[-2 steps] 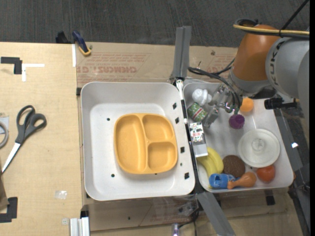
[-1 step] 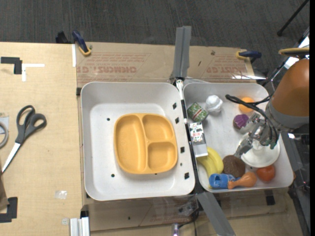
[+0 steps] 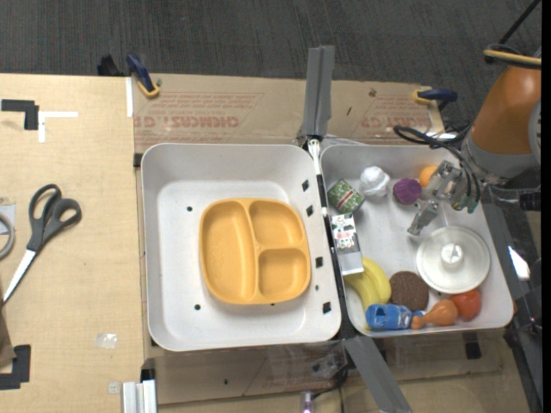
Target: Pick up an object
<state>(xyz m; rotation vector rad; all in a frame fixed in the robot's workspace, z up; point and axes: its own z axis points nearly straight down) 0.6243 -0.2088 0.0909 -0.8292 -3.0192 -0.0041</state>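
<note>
While most print is too small to read, the cardboard sheet (image 3: 284, 110) behind the bins carries mirrored red lettering that looks like "CHEMICAL", the rest not legible. Small printed card or packet (image 3: 343, 231) with black marks lies along the right bin's left wall; text unreadable.

Left bin (image 3: 164, 256): holds one yellow divided tray (image 3: 255, 250), three compartments, all bare, sitting about centre.

Right bin (image 3: 498, 317): crowded. Green patterned can-like item (image 3: 344, 196) near top left, white crumpled object (image 3: 374, 180) just beside it, purple round object (image 3: 406, 190) right of that, small orange ball (image 3: 429, 175) near the back wall. White round lid-like dish (image 3: 453, 259) with a centre knob at mid right. Banana (image 3: 372, 282) at lower left, brown round piece (image 3: 408, 289) touching it on the right, blue toy (image 3: 389, 317) along the front wall, orange carrot-like piece (image 3: 439, 314) and red tomato-like piece (image 3: 467, 304) at front right.

Gripper (image 3: 428, 215) hangs over the right bin, between the purple object and the white dish, fingers pointing down-left. Fingers look close together; cannot tell how far open, nothing seen between them. Arm's orange band (image 3: 508, 110) at upper right.

Bench (image 3: 69, 317) left of bins: black-handled scissors (image 3: 39, 226). Blue clamps (image 3: 142, 74) at the cardboard's back corners.
</note>
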